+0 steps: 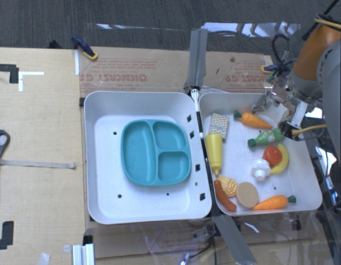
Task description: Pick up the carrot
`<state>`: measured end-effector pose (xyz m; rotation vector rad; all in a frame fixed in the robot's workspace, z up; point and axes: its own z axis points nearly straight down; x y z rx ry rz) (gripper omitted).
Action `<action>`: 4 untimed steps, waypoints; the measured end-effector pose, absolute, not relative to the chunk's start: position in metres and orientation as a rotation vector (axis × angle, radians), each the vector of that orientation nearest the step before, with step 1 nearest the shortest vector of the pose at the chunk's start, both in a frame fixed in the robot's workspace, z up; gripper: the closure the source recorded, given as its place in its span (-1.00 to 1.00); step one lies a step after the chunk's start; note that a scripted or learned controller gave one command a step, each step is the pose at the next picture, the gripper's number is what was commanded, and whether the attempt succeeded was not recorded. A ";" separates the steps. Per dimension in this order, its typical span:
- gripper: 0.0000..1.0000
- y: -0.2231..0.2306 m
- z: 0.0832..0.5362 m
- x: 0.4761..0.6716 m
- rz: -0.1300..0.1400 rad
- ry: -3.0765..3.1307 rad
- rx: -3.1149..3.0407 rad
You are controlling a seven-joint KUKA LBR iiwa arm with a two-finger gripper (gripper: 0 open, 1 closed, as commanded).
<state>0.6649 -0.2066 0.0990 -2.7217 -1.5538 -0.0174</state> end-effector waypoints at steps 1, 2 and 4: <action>-1.00 -0.192 0.092 0.636 0.002 -1.326 -2.846; -1.00 -0.171 0.092 0.598 0.004 -1.014 -2.970; -1.00 -0.102 0.091 0.543 0.004 -0.559 -3.089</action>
